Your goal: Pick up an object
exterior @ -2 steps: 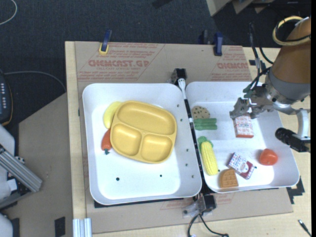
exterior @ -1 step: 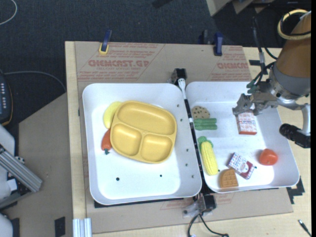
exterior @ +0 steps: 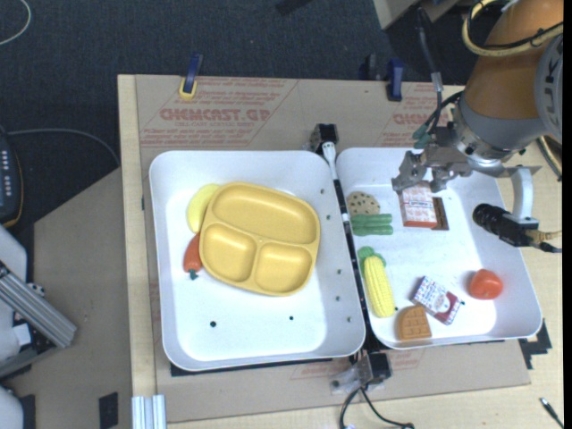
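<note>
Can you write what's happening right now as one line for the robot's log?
task: pick up an object | end effector: above right bin, over red-and-white packet | nothing seen held | yellow tray: left bin

1. two white bins: left bin [exterior: 170, 266], right bin [exterior: 518, 266].
2. one yellow divided tray [exterior: 259, 238].
3. one yellow piece [exterior: 200, 206] and one red-orange piece [exterior: 192, 256], both partly under the tray.
4. one cookie [exterior: 362, 204].
5. one green bean piece [exterior: 372, 225].
6. one corn cob [exterior: 378, 281].
7. two small packets: [exterior: 422, 210] and [exterior: 437, 298].
8. one tomato [exterior: 485, 284].
9. one bread-like piece [exterior: 413, 323].
</note>
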### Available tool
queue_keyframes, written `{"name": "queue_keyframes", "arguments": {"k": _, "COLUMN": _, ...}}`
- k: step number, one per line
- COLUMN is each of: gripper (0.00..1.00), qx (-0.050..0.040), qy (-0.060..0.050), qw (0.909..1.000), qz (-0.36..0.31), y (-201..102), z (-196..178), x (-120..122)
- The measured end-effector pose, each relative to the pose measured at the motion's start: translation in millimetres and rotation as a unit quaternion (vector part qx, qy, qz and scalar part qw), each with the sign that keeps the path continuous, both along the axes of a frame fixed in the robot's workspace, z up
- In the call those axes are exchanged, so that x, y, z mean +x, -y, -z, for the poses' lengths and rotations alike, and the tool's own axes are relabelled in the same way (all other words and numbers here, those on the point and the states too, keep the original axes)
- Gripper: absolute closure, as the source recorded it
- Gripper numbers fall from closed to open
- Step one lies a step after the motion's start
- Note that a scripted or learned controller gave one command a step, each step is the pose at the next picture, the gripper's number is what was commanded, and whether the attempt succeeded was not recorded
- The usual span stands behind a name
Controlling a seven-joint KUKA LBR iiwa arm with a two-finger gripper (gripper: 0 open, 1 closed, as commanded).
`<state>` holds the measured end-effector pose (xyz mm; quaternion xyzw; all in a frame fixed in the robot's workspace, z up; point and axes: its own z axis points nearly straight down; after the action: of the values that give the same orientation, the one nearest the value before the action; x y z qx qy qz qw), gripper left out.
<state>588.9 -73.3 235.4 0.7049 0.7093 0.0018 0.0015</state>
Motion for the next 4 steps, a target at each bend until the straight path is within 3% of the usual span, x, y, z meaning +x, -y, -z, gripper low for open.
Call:
{"name": "queue_keyframes", "arguments": {"k": 3, "gripper": 1.0, "qx": 0.0003, "qy": -0.001, "qw": 1.0, "qz": 0.0, "y": -147, "z": 1, "x": 52}}
{"name": "queue_keyframes", "arguments": {"k": 4, "gripper": 1.0, "qx": -0.0007, "qy": -0.001, "qw": 1.0, "qz": 0.003, "y": -143, "z": 14, "x": 64}}
